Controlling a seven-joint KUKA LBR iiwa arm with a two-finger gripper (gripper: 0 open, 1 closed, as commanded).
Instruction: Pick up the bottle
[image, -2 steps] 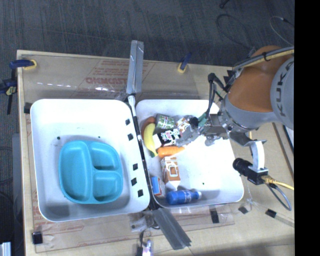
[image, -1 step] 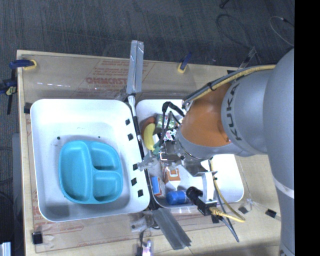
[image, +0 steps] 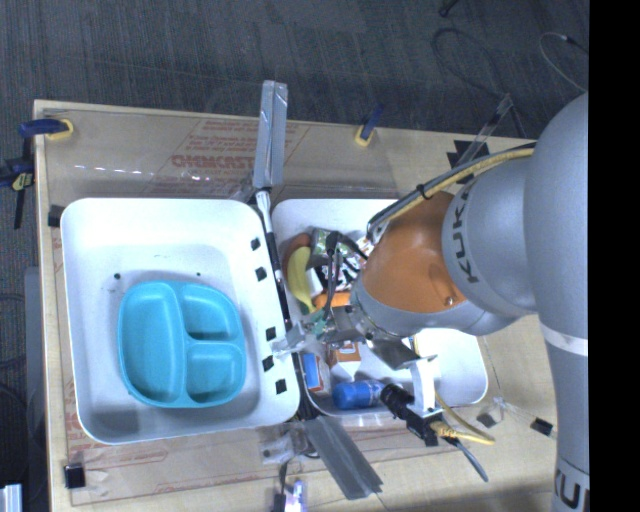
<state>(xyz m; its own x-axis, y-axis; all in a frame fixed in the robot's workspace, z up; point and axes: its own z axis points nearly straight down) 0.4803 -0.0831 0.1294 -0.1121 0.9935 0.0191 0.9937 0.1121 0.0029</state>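
Gripper (image: 330, 335) is buried down in the right bin (image: 470, 385), mostly hidden under the arm's orange band (image: 405, 270), so honestly can't tell what state it's in or whether anything is in it. Bottle (image: 358, 393) (the blue one) is lying on its side near the front wall of that same bin, long axis running roughly left-right along the wall. From where the wrist sits, the bottle is just toward the front edge and a bit to the right, close but apart as far as I can see. Only 1 arm here, so no choice there. Banana (image: 298, 275) sits behind it, and the blue divided plate (image: 183, 345) is alone in the left bin (image: 85, 250).
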